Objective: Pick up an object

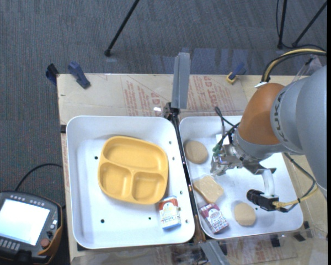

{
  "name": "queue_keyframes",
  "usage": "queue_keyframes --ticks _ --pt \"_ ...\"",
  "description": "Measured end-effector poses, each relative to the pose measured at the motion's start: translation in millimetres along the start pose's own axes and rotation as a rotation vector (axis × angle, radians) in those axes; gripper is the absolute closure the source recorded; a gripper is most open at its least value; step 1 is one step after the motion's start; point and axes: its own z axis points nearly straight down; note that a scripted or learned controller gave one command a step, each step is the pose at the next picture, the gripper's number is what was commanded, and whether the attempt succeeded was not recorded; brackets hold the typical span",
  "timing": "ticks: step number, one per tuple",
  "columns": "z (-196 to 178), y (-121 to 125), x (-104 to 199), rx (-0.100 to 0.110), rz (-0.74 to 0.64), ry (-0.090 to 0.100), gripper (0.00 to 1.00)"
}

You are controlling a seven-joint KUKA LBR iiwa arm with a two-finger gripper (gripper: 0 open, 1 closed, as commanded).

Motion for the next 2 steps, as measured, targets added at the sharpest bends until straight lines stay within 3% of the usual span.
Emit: queue_keyframes --ticks 1,2 --pt "-1 -14 -69 -0.002 0.005 -0.003 1.0" --pt "0 72 -25 -0.001 -0.003 0.0 1.0"
